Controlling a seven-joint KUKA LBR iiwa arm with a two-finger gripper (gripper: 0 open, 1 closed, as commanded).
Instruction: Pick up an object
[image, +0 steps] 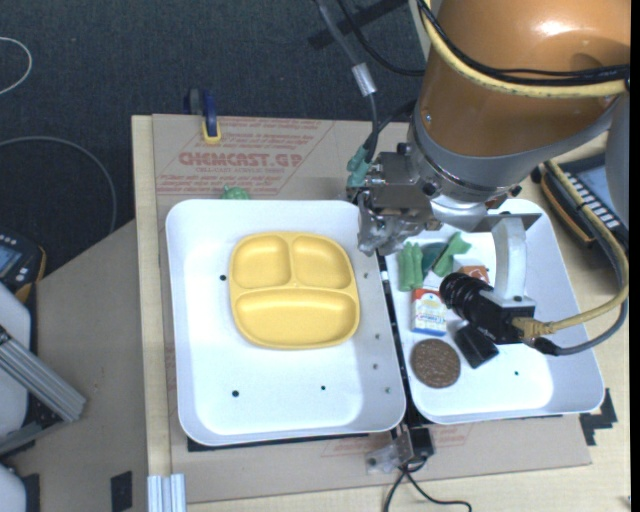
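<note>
My gripper (378, 232) hangs over the far left corner of the right bin (560, 372), close to the wall shared with the left bin (200, 330). Just to its right lie green pieces (411, 268), one more green piece (446, 254) and a red and orange item (476, 272). Nearer the front sit a small blue, white and red carton (430, 313) and a brown round disc (436, 362). A yellow divided plate (294, 289) rests in the left bin. Nothing shows between the gripper's tips.
The bins stand on a brown printed board (250, 152) with a blue and yellow clamp (209, 115) at its far edge. A small green scrap (236, 193) lies behind the left bin. Cables run across the dark floor beyond.
</note>
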